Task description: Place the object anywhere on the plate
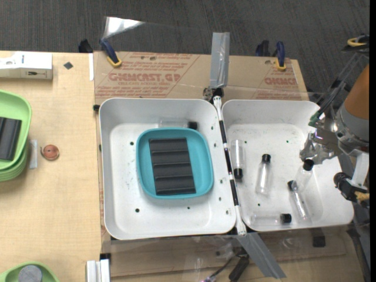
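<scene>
Vials [264, 174], four, scattered loose right of teal plate [175, 163], bare floor between; gripper [309, 155] at far rim, spread indiscernible.

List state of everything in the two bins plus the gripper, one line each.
Teal plate: flat in left bin, carrying a black ribbed insert.
Vials: four clear black-capped ones lying in right bin, at; none on plate.
Gripper: over right bin's right edge, a clear vial at its tip; grasp unclear.
</scene>
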Controlling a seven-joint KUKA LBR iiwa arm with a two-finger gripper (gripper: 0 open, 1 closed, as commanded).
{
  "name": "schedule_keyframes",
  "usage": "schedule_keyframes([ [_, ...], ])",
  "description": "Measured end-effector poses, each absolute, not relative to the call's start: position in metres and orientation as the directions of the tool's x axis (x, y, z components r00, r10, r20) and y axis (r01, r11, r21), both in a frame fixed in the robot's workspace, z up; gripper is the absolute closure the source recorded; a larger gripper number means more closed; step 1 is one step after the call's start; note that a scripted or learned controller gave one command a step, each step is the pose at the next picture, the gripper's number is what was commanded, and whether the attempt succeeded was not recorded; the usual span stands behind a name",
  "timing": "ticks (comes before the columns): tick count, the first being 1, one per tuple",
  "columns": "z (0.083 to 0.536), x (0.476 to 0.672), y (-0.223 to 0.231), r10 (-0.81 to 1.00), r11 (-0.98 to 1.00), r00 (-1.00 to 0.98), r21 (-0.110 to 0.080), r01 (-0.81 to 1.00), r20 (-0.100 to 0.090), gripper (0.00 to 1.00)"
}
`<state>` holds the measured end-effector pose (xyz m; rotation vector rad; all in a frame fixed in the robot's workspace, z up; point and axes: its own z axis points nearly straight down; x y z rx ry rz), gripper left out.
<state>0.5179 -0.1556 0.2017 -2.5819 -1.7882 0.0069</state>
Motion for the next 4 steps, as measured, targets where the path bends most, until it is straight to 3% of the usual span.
schedule_keyframes([
  [1,0.204,0.512,-0.073,0.987,-0.16,0.16,-0.004,0.987,-0.001,1.0],
  [2,0.19,0.485,0.016,0.995,-0.095,0.095,-0.005,0.995,-0.002,1.0],
  [3,0.19,0.485,0.015,0.995,-0.096,0.096,-0.004,0.995,-0.002,0.0],
  [4,0.19,0.53,-0.035,1.0,0.032,-0.032,-0.004,0.999,-0.002,0.0],
])
